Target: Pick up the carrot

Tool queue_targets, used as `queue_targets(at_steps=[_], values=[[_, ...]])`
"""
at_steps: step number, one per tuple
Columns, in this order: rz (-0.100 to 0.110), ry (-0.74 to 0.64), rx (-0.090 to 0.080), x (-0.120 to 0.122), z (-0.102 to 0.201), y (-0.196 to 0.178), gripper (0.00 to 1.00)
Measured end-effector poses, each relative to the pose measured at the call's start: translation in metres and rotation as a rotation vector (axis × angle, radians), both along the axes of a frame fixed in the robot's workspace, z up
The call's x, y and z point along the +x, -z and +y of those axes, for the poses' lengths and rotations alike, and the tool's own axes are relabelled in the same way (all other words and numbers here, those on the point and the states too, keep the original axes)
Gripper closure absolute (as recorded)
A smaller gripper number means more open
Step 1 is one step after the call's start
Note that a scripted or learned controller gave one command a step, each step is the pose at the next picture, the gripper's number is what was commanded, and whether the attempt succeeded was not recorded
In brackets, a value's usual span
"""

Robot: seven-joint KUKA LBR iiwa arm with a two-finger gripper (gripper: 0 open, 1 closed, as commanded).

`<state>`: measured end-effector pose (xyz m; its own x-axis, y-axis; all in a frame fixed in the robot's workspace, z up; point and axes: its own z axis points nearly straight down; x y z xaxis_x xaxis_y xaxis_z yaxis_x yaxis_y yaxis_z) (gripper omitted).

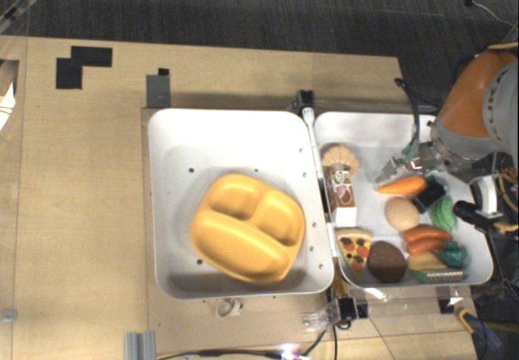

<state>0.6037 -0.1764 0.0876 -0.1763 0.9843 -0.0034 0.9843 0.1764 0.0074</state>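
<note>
Gripper [415,162] low in the right bin [365,127], right over the carrot [401,185]; carrot lies just under the fingertips, above the tan egg [401,213], maybe touching; jaws open or closed, I can't tell

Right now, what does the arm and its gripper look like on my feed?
The arm enters from the right: a rounded grey body with a broad orange band above the wrist. Below it the gripper is a small metallic grey assembly with dark parts and a tiny red mark near its tip. Thin black cables run down beside the wrist, and black fittings sit lower right.
</note>
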Motion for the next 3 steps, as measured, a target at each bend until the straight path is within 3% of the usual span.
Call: queue_targets(at_steps=[1, 2, 3], values=[[-0.004, 0.156, 0.002, -0.039, -0.005, -0.001, 0.00], [-0.007, 0.100, 0.001, -0.080, 0.048, -0.002, 0.00], [-0.015, -0.210, -0.005, -0.104, 0.057, -0.003, 0.00]])
